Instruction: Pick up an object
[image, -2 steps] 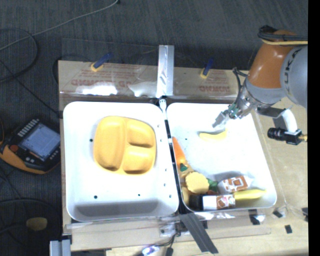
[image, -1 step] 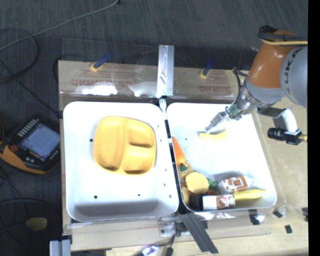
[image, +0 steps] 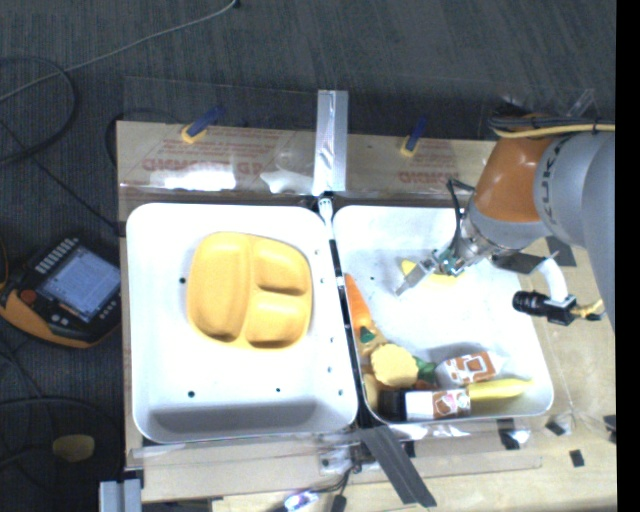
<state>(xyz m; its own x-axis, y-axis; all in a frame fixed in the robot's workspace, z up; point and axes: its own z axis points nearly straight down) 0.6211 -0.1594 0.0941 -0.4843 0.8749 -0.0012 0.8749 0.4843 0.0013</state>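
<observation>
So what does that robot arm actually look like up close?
The arm is a thick, rounded grey tube with a broad orange band just above the wrist. At its end sits a small gripper with slim, pale metallic fingers. A yellow cable runs along the top of the arm.

The right bin (image: 520, 330) has open white floor across its middle, between the hand (image: 425, 275) near the small yellow piece (image: 412, 268) at its far side and the clutter along its near wall. That clutter, a carrot (image: 357, 300) against the divider, a yellow lump (image: 392, 366), two bottles (image: 437, 403) and a banana (image: 497, 390), blocks any low pass there. The left bin (image: 150, 380) is mostly taken by a yellow sectioned tray (image: 250, 290), leaving a bare strip around it, widest toward the near wall.
</observation>
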